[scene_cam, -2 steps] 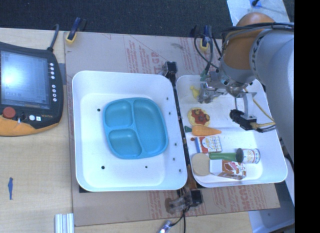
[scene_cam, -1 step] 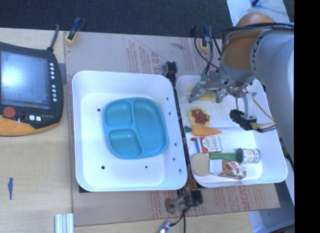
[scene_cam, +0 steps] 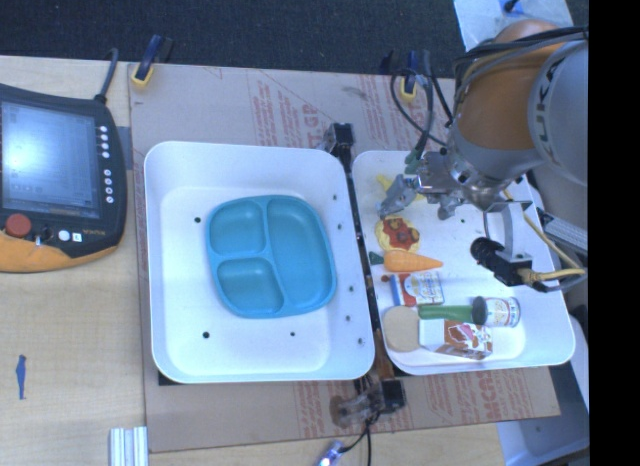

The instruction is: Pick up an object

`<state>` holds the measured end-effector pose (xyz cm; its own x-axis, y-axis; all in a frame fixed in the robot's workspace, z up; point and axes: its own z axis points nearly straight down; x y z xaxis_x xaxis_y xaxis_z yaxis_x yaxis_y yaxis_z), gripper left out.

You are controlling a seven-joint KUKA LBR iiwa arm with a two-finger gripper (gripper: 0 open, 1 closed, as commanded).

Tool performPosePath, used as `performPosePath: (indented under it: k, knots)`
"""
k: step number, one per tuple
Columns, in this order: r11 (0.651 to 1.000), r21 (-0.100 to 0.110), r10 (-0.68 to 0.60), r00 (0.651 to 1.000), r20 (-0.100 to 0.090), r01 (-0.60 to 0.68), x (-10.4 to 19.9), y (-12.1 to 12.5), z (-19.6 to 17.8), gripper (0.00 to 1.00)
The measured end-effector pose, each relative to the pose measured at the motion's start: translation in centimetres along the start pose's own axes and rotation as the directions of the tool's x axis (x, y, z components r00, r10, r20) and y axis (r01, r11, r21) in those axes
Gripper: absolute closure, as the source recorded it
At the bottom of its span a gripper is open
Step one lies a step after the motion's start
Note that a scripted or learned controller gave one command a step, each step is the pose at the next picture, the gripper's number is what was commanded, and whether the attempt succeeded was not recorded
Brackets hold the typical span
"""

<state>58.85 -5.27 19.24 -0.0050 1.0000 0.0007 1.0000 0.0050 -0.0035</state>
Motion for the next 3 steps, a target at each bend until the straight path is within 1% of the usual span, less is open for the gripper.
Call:
performPosePath:
  k: [1,2,3]
  knots:
    - [1.0,0.001,0.001,1.0,0.003,-0.001,-4.8,-3.2,4.6,0.0]
    - [1.0,-0.002,0.0,1.0,0.003,0.0,-4.4,0.9,10.0,0.0]
    - [1.0,-0.001,0.001,1.0,0.001,-0.001,-4.0,3.4,10.0,0.0]
